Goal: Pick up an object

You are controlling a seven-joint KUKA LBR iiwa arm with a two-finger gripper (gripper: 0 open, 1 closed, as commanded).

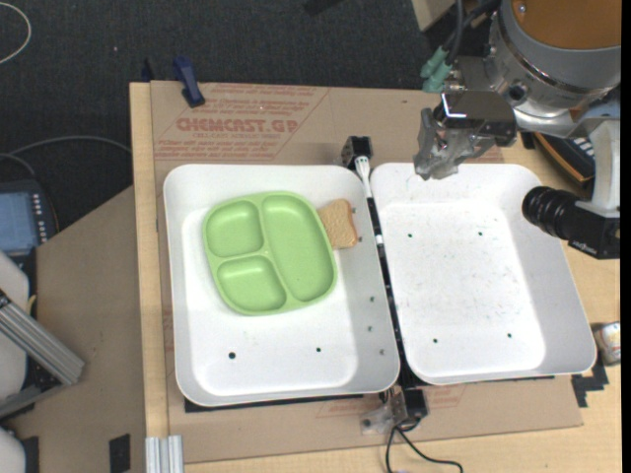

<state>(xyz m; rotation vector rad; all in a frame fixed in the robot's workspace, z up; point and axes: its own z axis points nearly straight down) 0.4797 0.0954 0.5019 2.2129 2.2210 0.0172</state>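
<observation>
- Arm (562,28) reaching in from well to the right of the green plate (266,254), grey, with an orange band above the wrist, its wrist bent downward.
- Gripper (431,166) hanging above the far edge of the right bin (473,343), up and to the right of the green plate, well apart from it; nothing seen in its grasp; whether released or clenched cannot be told from this angle.
- Two shallow white bins, side by side and touching along one edge: left bin (197,363) holding the green plate, right bin just beyond the plate's right.
- One green plate: smooth plastic, rounded corners, split into three compartments, lying flat and slightly turned.
- One tan piece (340,225), flat, roughly square, biscuit-like in texture, touching the green plate's upper right rim.
- One sheet of brown cardboard (246,116) under both bins, with red printing above the green plate.
- One blue clip (187,82) on the cardboard's far edge, up and left of the green plate.
</observation>
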